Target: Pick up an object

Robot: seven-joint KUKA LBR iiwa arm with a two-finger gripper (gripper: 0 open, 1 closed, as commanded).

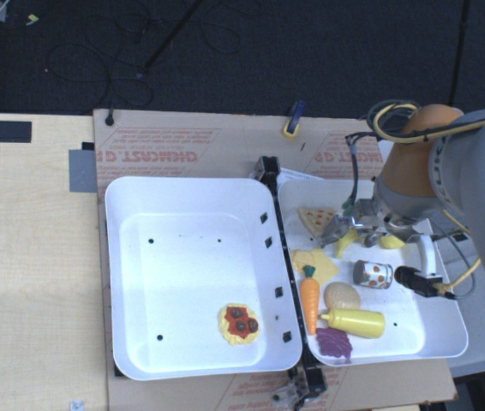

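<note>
Yellow and curved, a small toy piece (345,243) lies in the far half of the right bin (448,339), just below the gripper (361,226) as the camera sees it. It is so close that I cannot tell whether they touch. A second yellow piece (392,241) lies just beside the gripper on the arm's side, and a tan wedge (314,221) lies near it on the side of the divider between the 2 bins. From this angle I cannot tell whether the gripper is open or closed, and I can see no object held in it.

The grey arm (470,174) comes in from the right. Its orange band (410,165) sits above the wrist, and the wrist points down into the far part of the right bin, with the gripper low over the floor.

Nearer the front of that bin, well apart from the gripper, lie a small can (373,274), a beige egg-shaped toy (342,295), a carrot (310,303), a yellow squeeze bottle (358,321) on its side and a purple lump (334,343). A pale yellow flat piece (315,262) lies above the carrot's green top.

The left bin (140,229) holds 1 round toy pizza (238,324) near its front right corner.
</note>
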